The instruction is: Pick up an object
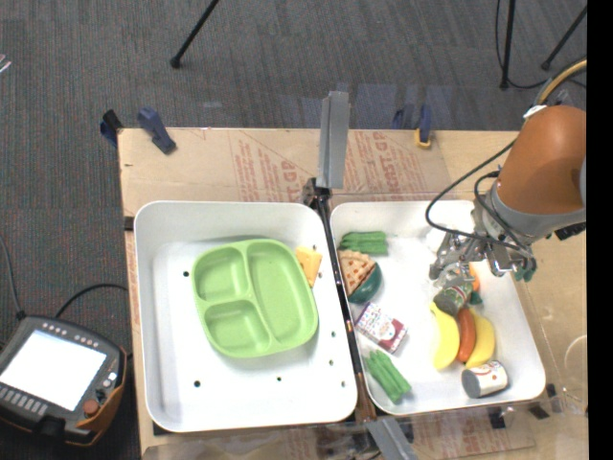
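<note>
Two white bins share the surface (230, 166); the robot's hand (463, 268) hangs low in the right bin (407, 223), at about two o'clock of that bin's floor, and whether it is open or closed cannot be told from this angle. Directly beneath it, touching or nearly so, lies a small dark can (454, 297), the likeliest target: probably light, rigid and smooth, best taken across its round sides. At five o'clock from the hand sit a yellow banana (444, 341), an orange piece (466, 333) and a second yellow piece (483, 341), packed together, likely hard plastic and apt to slip. A grey-and-red can (485, 379) rests at the bin's five o'clock corner. A small carton (381, 329) with a red-and-white label lies at eight o'clock from the hand; its print is too small to read. The left bin (163, 228) holds a green divided plate (255, 297). Red mirrored lettering on the surface is not legible.
</note>
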Controlling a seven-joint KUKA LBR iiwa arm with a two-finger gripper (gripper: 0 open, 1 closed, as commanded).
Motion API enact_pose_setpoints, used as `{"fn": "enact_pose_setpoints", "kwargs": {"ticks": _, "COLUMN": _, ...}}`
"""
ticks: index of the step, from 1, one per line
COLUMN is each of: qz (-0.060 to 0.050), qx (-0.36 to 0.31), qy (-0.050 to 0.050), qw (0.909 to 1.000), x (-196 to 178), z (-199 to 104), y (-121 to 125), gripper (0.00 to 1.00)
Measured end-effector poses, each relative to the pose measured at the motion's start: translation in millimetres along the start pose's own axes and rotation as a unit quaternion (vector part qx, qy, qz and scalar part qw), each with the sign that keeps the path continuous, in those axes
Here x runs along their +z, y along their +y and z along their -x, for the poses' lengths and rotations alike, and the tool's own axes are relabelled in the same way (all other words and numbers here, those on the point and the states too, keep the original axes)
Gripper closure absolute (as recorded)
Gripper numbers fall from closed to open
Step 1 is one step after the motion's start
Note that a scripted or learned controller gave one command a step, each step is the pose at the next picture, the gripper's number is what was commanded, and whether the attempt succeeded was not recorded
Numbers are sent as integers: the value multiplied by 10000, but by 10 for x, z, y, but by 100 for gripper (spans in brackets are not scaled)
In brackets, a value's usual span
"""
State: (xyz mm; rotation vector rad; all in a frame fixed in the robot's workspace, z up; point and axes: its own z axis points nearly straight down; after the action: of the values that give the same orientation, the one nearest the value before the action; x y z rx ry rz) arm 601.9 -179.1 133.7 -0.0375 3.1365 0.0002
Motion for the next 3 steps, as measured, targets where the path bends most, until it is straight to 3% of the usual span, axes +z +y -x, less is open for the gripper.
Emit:
{"fn": "enact_pose_setpoints", "kwargs": {"ticks": 1, "qz": 4, "qx": 3, "qy": 6, "qw": 10000, "x": 7, "z": -4, "y": 2, "gripper": 0}}
{"fn": "enact_pose_setpoints", "kwargs": {"ticks": 2, "qz": 13, "qx": 605, "qy": 38, "qw": 9982, "x": 474, "z": -689, "y": -139, "gripper": 0}}
{"fn": "enact_pose_setpoints", "kwargs": {"ticks": 3, "qz": 5, "qx": 385, "qy": -80, "qw": 9992, "x": 410, "z": -1191, "y": -266, "gripper": 0}}
